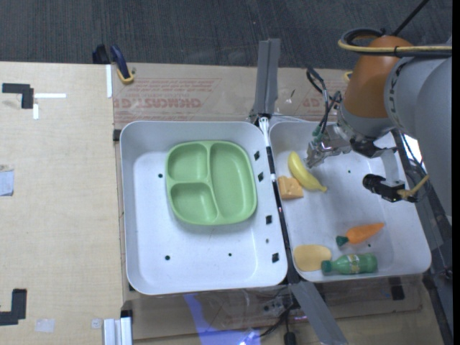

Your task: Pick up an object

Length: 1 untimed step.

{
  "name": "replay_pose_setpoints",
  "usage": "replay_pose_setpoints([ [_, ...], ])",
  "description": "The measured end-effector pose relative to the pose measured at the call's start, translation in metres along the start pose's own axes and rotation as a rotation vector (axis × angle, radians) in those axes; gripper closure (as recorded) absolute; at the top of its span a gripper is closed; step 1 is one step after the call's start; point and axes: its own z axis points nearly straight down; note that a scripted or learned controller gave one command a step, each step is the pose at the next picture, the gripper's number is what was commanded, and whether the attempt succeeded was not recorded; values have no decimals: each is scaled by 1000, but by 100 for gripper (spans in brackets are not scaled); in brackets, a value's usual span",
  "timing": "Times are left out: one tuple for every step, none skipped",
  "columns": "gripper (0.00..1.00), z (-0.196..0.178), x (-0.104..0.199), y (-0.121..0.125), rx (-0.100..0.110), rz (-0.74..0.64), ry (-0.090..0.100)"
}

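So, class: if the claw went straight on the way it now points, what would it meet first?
Probably the banana, just beyond the claw in the right bin; depth is unclear from this slant.

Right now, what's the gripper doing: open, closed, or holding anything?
Gripper: open or closed cannot be told; it sits low in the right bin, just above the banana, with nothing visibly held.
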Motion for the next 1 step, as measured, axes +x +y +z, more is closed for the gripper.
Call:
replay_pose_setpoints([
  [0, 9, 0, 6, -2, -129, -1],
])
